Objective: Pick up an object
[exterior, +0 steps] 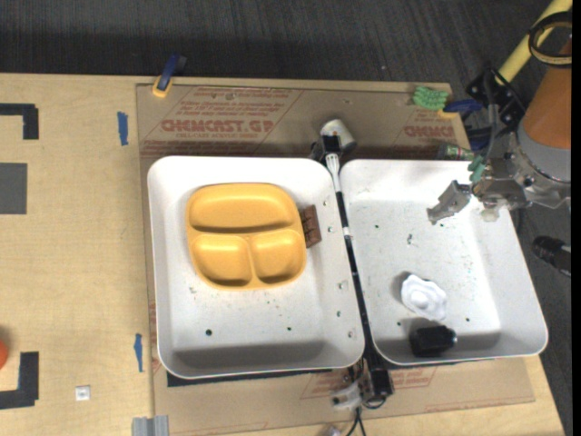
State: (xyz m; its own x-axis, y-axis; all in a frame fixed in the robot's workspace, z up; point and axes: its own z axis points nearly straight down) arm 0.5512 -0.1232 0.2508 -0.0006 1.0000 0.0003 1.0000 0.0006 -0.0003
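Camera view: two white bins side by side on the bench. The left bin holds a yellow divided tray with a small brown block touching its right edge. The right bin holds a crumpled white object near its front, and a small black object just in front of that, close to the front wall.

The arm comes in from the right, and the gripper sits over the back right part of the right bin, well apart from both loose objects. Fingers look slightly parted, nothing between them; the metal blurs into the bin here, so the gap is hard to read.

No pick target is engaged yet; the nearest candidates are the white and black objects.

Risks:
- the two objects lie near each other, so a descent between them could nudge both and grip neither
- the black object hugs the front wall, so a finger could strike the rim
- the white object looks soft and may slip
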